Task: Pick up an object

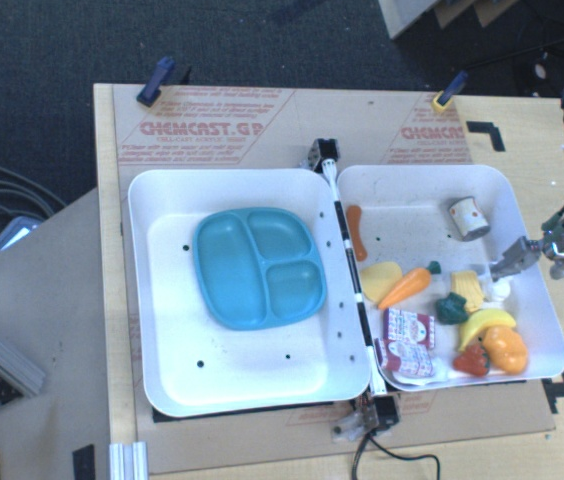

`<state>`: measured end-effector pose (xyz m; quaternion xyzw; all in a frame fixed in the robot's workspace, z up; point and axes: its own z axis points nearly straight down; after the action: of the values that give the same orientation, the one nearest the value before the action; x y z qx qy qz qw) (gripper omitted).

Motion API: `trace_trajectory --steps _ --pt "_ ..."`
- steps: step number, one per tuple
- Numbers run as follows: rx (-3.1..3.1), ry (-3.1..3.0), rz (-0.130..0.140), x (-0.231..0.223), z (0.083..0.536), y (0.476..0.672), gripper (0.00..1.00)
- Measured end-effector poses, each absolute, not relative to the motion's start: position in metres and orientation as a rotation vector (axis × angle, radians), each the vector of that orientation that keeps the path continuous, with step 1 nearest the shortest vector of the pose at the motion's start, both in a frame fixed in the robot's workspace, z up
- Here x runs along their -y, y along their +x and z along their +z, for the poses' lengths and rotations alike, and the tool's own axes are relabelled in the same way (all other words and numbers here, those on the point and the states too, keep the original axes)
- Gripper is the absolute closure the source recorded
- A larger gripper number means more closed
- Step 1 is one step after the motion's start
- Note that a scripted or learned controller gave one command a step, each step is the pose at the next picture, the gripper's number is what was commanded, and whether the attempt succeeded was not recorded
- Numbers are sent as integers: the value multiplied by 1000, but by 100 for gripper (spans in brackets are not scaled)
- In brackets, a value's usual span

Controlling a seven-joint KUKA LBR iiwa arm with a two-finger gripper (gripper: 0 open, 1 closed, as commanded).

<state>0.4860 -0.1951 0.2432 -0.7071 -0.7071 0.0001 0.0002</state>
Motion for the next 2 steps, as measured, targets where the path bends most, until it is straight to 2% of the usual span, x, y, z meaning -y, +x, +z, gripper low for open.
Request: trace_trajectory --steps 1,2 --pt "2221 -2222 -1 212 85 479 0" --pt "2223 -2219 -1 157 85 535 0"
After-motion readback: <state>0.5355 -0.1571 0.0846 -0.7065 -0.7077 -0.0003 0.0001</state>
